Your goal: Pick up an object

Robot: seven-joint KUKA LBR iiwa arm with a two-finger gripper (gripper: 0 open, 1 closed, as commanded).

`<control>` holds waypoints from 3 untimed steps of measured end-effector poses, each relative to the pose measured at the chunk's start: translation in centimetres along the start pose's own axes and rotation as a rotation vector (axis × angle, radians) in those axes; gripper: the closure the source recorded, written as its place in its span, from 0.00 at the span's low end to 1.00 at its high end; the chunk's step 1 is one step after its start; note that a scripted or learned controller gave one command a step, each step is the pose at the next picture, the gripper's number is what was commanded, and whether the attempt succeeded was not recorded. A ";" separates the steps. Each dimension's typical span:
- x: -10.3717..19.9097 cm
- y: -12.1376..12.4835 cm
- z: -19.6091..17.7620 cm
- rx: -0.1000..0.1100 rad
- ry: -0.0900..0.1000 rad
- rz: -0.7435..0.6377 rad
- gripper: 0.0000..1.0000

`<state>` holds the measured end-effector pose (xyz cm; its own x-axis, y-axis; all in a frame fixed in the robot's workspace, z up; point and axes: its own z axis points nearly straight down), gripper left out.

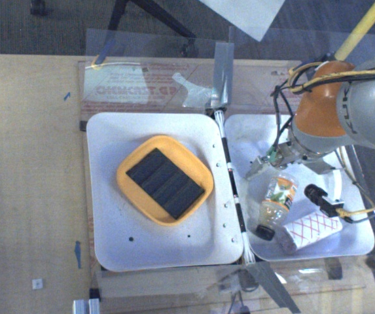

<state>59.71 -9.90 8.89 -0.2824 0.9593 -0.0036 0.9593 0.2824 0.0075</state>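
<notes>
One gripper (267,161) hovers at mid-right of frame above the bottle (275,203); jaws apart, approx. Step: approach. Next it must probably descend and close on it.

An orange dish (164,187) with a black ribbed panel is being shown; a red-latticed white box (313,229) too.

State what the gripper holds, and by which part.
Cannot be told: the gripper hangs above the bottle in the right bin, with no object seen between its fingers.
</notes>
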 end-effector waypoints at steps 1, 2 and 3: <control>-1.3 -7.5 -0.3 0.007 0.003 0.194 0.00; -1.9 -7.2 -1.6 -0.006 -0.010 0.198 1.00; -1.8 -7.4 -1.5 -0.001 -0.007 0.198 0.00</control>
<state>53.15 -13.72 10.29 -0.0880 0.9961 -0.0094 0.9961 0.0881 0.0100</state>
